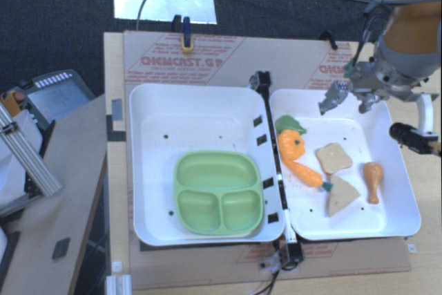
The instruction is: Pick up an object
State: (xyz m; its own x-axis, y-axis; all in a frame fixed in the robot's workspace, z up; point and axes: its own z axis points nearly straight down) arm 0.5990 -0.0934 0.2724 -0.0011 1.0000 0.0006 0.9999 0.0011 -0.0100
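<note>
Nearest the camera, in the left bin (148,148), a green divided plate (219,191) lies toward 6 o'clock, apart from the toy food.

In the right bin (394,217), the candidates for picking cluster together. A wedge-shaped tan piece (342,195) sits at about 6 o'clock of the group, touching or nearly touching the tip of the carrot (305,173). The drumstick (373,181) lies at 3 o'clock, apart from the rest. The bread slice (334,157) sits at centre, just beside the carrot. The small orange pumpkin (291,144) and the green leafy piece (290,125) crowd the divider at 9 to 10 o'clock.

Farthest, the gripper (349,99) hangs above the bin's 12 o'clock rim. Its fingers (331,99) stand spread, with nothing between them.

Risks, as judged: a descent onto the carrot or bread may nudge a neighbour and spoil the grip, since they lie close. The flat bread offers little edge, so the fingers may slide over it. The pumpkin and leaf sit hard by the divider wall, where a finger could strike the wall. The drumstick looks safest.
</note>
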